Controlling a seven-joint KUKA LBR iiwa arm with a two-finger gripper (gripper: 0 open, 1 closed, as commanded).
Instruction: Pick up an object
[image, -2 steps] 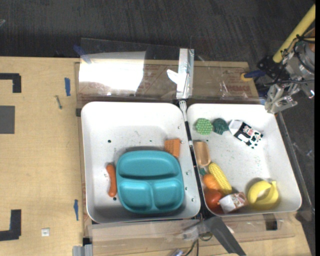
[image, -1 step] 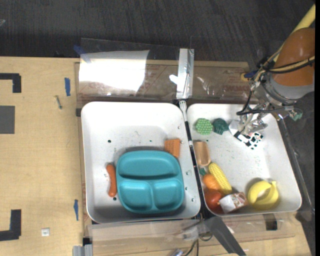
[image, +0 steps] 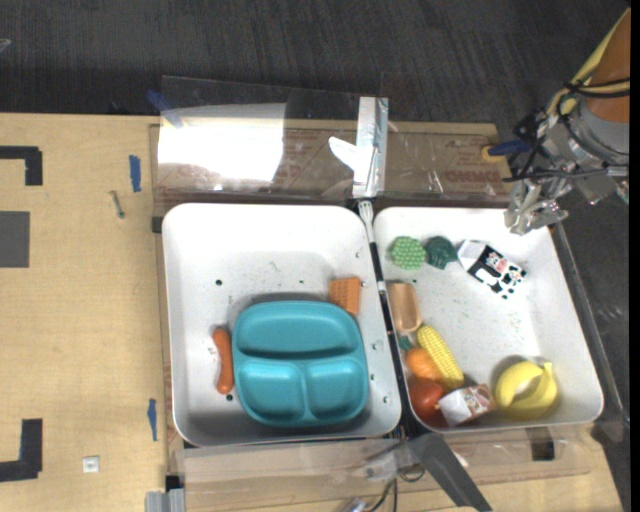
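Nearest the camera, right bin (image: 575, 330), front edge: yellow toy banana (image: 525, 388), small red-and-white carton (image: 466, 404), tomato (image: 426, 398), corn cob (image: 440, 354). Left bin (image: 190, 300) holds a teal divided tray (image: 298, 362), a carrot (image: 224, 360) touching its left side. Farther back: green broccoli pieces (image: 420, 252), black-and-white cow-print box (image: 494, 269). Hand (image: 532, 212) hangs over the right bin's far right corner, arm slanting in from upper right; grip state cannot be told, nothing seen between the fingers.

Teal tray (image: 298, 365), yellow corn (image: 440, 355), black-and-white carton (image: 495, 268), white bins (image: 190, 300)
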